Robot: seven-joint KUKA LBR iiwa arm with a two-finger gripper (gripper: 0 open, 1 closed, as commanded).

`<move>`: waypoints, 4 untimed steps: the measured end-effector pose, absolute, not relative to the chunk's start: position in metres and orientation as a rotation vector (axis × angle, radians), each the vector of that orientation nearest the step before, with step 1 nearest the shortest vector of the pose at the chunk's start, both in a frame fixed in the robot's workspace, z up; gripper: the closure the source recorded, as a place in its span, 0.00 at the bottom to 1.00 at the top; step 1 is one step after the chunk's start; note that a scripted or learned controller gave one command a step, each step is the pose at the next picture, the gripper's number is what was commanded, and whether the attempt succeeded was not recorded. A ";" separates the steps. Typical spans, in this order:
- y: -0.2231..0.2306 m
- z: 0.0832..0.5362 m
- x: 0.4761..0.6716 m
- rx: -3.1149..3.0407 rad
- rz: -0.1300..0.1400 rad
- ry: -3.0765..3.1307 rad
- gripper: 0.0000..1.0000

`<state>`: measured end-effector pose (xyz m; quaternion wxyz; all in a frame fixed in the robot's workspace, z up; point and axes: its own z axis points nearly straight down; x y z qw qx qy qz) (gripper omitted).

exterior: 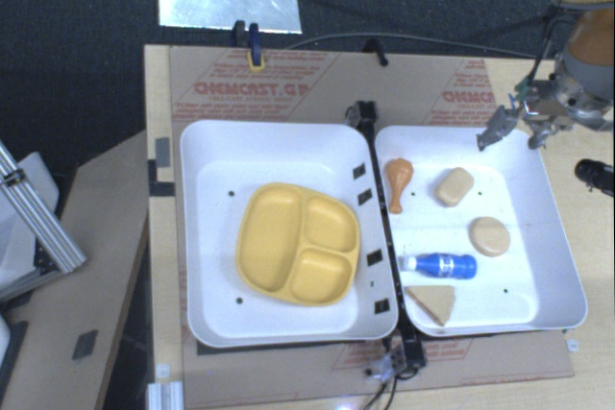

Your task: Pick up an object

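While the gripper (pixel 512 129) hangs spread and empty above the right bin's (pixel 553 206) far rim, it is in approach; next it must descend onto the beige block (pixel 454 186) just below

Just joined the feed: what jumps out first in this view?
A yellow divided plate sits alone in the left bin. The right bin holds a blue bottle, a drumstick and three tan food pieces. The gripper hangs open above that bin's far right corner.
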<state>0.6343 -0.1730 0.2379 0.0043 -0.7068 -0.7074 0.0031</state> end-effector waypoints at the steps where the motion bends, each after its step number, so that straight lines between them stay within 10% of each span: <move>1: -0.172 0.246 0.637 -2.218 -0.001 -2.226 0.00; 4: -0.166 0.091 0.634 -2.222 -0.009 -2.226 0.00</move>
